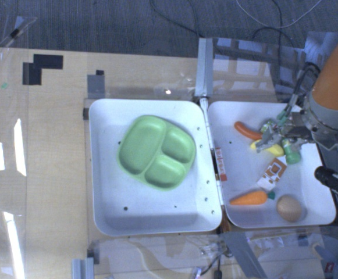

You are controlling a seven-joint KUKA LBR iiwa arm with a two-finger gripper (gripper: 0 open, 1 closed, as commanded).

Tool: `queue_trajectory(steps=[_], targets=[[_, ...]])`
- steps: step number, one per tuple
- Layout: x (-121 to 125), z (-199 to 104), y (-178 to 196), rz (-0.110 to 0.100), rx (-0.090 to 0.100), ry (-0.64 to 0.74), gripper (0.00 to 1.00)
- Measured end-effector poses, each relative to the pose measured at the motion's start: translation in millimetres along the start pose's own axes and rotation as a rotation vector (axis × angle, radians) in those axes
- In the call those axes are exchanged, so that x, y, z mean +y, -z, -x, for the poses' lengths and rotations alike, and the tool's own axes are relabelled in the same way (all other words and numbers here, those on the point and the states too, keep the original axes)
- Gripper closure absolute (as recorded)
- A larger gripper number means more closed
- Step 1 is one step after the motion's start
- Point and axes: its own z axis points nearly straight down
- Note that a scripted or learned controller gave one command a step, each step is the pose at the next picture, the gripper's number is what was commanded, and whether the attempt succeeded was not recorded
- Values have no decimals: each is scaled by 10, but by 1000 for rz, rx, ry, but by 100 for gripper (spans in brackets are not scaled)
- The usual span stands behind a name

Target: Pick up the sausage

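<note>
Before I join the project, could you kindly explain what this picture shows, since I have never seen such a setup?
One fixed camera looks down at a slant on a bench with two shallow white bins. The grey and orange robot arm reaches in from the right; its gripper hangs over the right bin. The left bin holds a green divided plate. The right bin holds toy food: an orange-red sausage just left of the gripper, a carrot, a brownish egg-like ball, a small carton, and yellow and green pieces under the gripper. I cannot tell whether anything is held; the sausage lies in the bin.
</note>
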Motion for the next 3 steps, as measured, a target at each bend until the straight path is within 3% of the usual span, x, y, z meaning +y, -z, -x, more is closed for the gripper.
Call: queue_trajectory(steps=[1,2,3], targets=[[770,-262,-708,1,0,-72,0],[877,29,-420,6,-2,291,0],[1109,102,-1253,3,0,386,0]])
